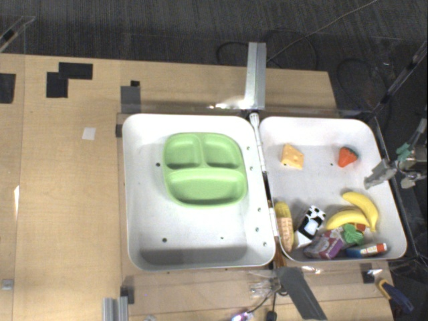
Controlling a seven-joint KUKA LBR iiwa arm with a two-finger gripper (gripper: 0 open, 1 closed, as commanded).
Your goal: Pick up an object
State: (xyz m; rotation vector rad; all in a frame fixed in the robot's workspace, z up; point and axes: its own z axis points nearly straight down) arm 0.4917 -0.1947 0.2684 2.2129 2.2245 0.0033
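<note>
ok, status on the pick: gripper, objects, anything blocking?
Gripper at right bin's right rim, nothing visibly held. Yellow bananas nearest, untouched. Toy clutter crowds the near corner; orange cheese wedge sits apart.

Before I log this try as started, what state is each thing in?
green divided plate: flat in left bin, holding nothing
cheese wedge: lying loose in right bin
strawberry: loose, apart from cheese
bananas: lying in the front pile
corn cob: lying along the left wall

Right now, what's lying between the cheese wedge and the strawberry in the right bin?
Nothing: in the camera view, bare white bin floor separates the cheese wedge from the strawberry.
</note>
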